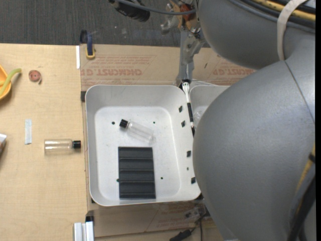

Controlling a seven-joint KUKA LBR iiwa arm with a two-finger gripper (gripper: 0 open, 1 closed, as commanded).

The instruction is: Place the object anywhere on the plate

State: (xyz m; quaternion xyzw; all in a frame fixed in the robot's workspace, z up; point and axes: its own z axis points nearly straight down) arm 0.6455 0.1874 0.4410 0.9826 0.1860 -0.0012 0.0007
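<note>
Pale wooden bench (40,185) bears two white bins; the left bin (93,149) holds one small clear bottle (135,129) with a black cap, lying just beyond one dark ribbed plate (136,172). It looks light, stiff and slippery: grip across its body. A second bottle (61,145) lies left, outside. The arm (256,149) probably hides the gripper, so I cannot tell its state.

I see my arm (256,134) very near to the camera, coming in from the right. Its big grey body takes the right side of the view, from the top to the bottom. A pale strap crosses it at the upper right, and cables hang at the top beside it.
</note>
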